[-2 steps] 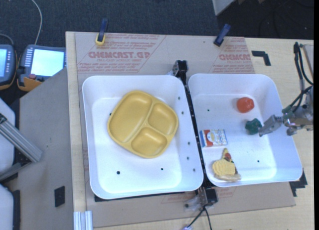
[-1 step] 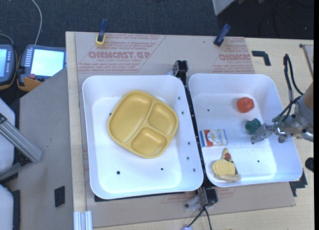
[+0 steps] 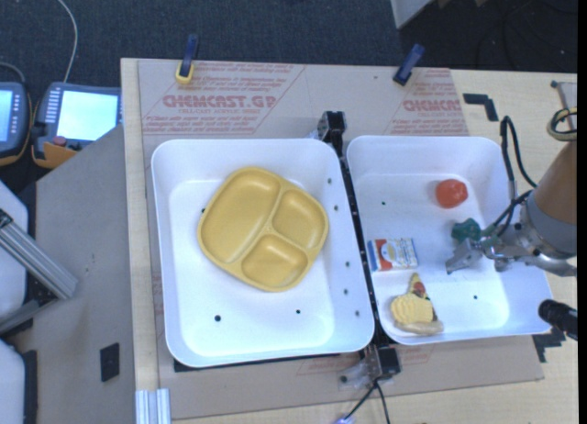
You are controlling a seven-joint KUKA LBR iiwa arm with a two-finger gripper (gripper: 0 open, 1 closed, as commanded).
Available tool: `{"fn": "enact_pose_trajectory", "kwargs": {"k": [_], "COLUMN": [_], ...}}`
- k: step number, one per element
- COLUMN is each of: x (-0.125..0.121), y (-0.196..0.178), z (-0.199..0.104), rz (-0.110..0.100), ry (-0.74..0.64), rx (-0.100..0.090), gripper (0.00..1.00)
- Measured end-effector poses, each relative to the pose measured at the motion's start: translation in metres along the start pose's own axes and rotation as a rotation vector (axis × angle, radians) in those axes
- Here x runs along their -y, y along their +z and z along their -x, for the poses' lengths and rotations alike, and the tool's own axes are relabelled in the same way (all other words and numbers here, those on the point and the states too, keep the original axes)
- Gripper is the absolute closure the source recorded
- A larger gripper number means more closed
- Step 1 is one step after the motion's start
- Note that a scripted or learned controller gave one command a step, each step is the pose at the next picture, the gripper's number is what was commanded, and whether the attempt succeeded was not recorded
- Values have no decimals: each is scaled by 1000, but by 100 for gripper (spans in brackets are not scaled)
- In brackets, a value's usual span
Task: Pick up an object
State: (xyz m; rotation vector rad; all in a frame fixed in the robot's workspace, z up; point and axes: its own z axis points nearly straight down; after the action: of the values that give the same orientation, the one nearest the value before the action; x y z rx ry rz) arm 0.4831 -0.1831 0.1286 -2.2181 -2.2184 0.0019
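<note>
- left bin [image 3: 174,229]: a yellow divided plate [image 3: 263,227] lies at its middle.
- right bin [image 3: 367,161]: a small red-and-white packet [image 3: 393,253] sits near its left wall, a yellow toy [image 3: 414,308] at its near edge, an orange-red ball [image 3: 450,193] toward its far side.
- a small green object [image 3: 467,228] lies right of the packet, below the ball.
- end effector [image 3: 461,258]: low in the right bin just below the green object; whether it is spread or closed cannot be told.

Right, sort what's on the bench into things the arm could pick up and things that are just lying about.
Could be picked, all in the right white bin:
- round orange-red ball
- small dark green object
- flat red-and-white packet
- yellow toy figure
The gripper sits low among them.

Lying about:
- yellow sectioned plastic plate in the left white bin
- blue clamps on the board
</note>
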Motion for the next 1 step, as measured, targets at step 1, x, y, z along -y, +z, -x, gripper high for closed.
{"fn": "enact_pose_trajectory", "kwargs": {"k": [1], "x": [0], "y": [47], "z": [-1], "rz": [0], "ry": [1], "rx": [0], "gripper": [0]}}
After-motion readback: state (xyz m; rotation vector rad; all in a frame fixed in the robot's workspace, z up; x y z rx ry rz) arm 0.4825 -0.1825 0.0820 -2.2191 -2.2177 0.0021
